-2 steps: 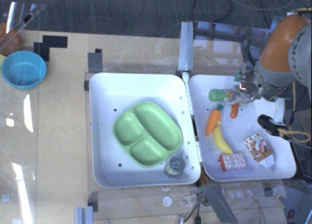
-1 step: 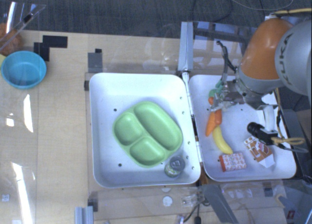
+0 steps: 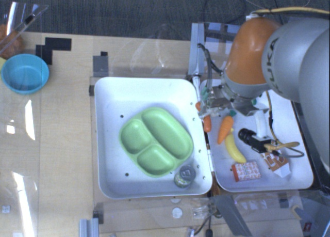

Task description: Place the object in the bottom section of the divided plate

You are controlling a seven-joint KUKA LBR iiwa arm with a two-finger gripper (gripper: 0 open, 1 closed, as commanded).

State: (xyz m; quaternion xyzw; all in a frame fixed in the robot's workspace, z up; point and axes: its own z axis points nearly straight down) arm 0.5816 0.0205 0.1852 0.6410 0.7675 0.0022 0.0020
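Two white bins, one green divided plate [image 3: 157, 140], one gripper [image 3: 210, 108].
Left bin [image 3: 103, 143]: plate at centre, one small round jar [image 3: 184, 175] by the front right corner. Right bin [image 3: 299, 176]: one carrot [image 3: 225, 129], one banana [image 3: 236, 151], one red-and-white box [image 3: 246, 170], one brown item [image 3: 277, 162]. Small orange piece [image 3: 207, 124] at the shared rim, just under the gripper; grip state impossible to tell.

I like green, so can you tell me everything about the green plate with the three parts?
The pale green divided plate looks like smooth, shiny plastic with rounded edges. Ridges split it into three hollows, all bare. It lies flat, turned at a slant, on the floor of the left white bin. A small round greyish thing sits by its lower right rim.
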